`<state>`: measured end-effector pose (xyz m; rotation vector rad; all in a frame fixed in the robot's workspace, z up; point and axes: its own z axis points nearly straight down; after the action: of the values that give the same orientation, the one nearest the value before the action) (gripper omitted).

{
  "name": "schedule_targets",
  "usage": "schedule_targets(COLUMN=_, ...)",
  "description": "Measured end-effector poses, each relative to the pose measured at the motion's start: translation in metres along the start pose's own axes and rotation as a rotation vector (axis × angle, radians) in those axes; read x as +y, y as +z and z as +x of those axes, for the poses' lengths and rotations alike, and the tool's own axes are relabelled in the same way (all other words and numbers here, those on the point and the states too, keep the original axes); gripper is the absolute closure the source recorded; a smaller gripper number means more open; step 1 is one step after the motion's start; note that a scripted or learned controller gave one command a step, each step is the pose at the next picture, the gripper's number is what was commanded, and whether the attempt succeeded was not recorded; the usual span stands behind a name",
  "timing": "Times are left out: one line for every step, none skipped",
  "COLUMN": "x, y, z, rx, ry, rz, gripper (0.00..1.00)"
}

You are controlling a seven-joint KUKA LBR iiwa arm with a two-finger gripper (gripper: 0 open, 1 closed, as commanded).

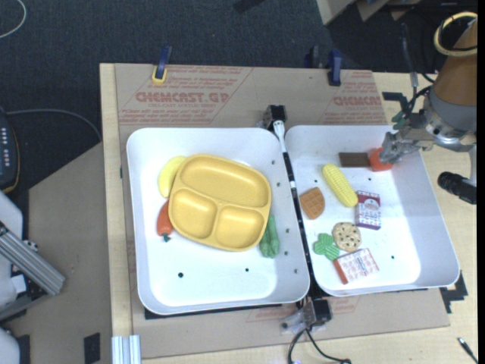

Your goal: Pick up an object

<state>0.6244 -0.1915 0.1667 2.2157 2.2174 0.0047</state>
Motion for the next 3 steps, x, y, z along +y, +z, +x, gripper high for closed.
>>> schedule_targets(x=0.002, y=-0.054, z=0.0, rx=0.0, ry=0.0, rz=-0.001, gripper=1.0)
schedule_targets(x=-0.023, y=-0.066, z=0.044, rx=0.005, ry=-0.002, rz=0.009, gripper=1.0)
schedule_targets(x=-0.052, y=-0.075, z=0.088, rx=0.005, ry=-0.002, rz=0.01, gripper=1.0)
